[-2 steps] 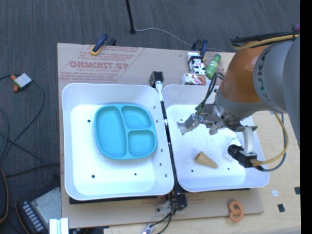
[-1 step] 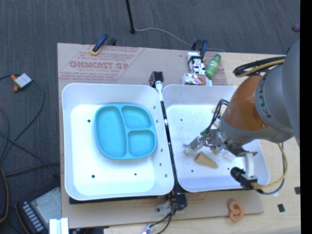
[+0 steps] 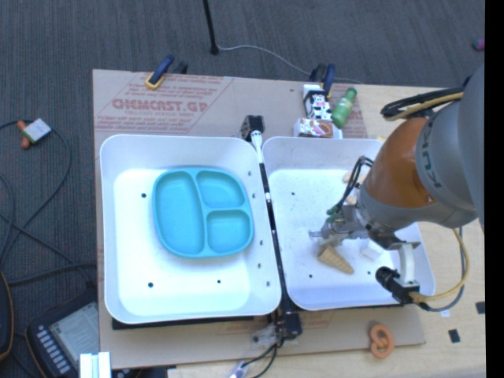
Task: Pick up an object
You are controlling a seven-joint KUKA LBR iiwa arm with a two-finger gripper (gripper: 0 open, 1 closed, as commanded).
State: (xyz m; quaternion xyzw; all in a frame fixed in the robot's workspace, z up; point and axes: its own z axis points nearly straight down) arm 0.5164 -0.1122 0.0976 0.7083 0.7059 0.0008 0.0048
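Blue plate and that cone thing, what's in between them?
In the camera view, between the plate and the cone run the two bins' touching rims, then bare white floor of the right bin.

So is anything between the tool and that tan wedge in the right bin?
Nothing visible. The tool hangs just above the wedge in the right bin.

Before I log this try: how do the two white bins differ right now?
The left bin holds a blue divided plate; the right bin holds a tan wedge-shaped piece and small bits. The arm's gripper hangs over the right bin, not over the left bin. Both are shallow, white and lie side by side.
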